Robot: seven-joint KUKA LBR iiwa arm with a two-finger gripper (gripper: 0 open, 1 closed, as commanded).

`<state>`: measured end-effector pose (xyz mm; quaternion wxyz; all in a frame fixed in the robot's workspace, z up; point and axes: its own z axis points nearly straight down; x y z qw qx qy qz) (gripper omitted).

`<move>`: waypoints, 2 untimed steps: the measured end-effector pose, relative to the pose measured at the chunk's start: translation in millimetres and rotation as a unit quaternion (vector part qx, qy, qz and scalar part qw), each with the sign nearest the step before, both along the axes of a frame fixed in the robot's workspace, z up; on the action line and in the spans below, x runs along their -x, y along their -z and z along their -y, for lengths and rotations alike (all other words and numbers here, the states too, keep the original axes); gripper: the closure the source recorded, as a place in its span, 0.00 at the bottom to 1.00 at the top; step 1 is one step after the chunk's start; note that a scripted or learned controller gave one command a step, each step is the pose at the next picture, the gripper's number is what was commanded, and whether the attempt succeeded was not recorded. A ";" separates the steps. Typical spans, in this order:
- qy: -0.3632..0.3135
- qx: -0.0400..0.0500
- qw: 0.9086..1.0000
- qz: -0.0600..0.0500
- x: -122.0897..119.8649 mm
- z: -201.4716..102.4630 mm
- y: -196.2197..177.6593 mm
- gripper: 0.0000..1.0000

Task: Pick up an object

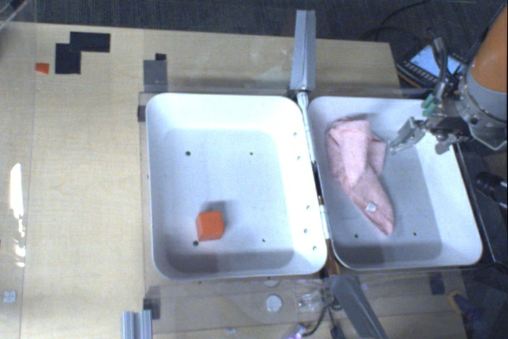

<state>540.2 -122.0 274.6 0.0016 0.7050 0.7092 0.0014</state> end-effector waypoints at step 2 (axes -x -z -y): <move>-0.042 0.003 0.999 0.011 -33.4 -18.6 180.2 0.00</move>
